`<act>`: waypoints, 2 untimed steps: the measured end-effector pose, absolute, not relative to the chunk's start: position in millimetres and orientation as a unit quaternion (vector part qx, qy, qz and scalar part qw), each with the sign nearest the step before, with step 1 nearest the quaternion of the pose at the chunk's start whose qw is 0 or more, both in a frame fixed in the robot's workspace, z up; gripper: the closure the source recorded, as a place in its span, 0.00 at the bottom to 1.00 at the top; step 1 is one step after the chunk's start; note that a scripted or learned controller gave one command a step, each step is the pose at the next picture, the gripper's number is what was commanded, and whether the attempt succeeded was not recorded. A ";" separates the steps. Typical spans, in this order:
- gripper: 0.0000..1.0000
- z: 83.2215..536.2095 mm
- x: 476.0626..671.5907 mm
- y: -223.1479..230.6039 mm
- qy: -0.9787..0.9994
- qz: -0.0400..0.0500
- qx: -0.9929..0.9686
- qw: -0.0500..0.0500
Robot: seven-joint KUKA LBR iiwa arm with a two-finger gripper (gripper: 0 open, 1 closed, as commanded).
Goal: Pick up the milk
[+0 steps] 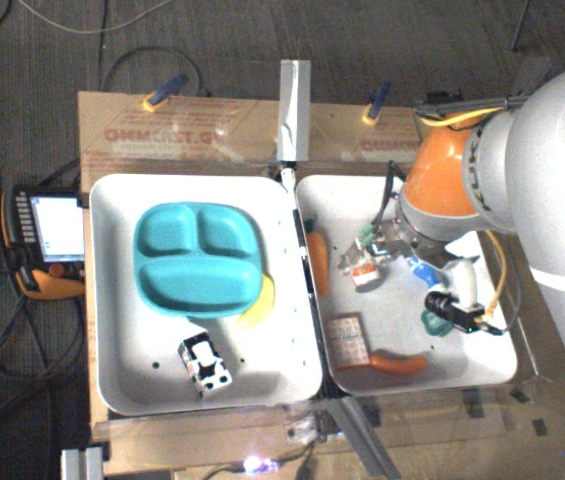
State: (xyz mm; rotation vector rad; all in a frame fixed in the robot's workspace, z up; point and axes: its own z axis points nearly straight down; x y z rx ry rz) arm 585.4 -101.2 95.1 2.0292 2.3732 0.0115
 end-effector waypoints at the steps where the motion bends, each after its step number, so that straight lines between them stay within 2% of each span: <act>1: 1.00 95.0 583.4 -98.8 0.728 0.008 0.686 0.010; 2: 1.00 95.3 566.2 -100.4 0.713 0.008 0.701 0.013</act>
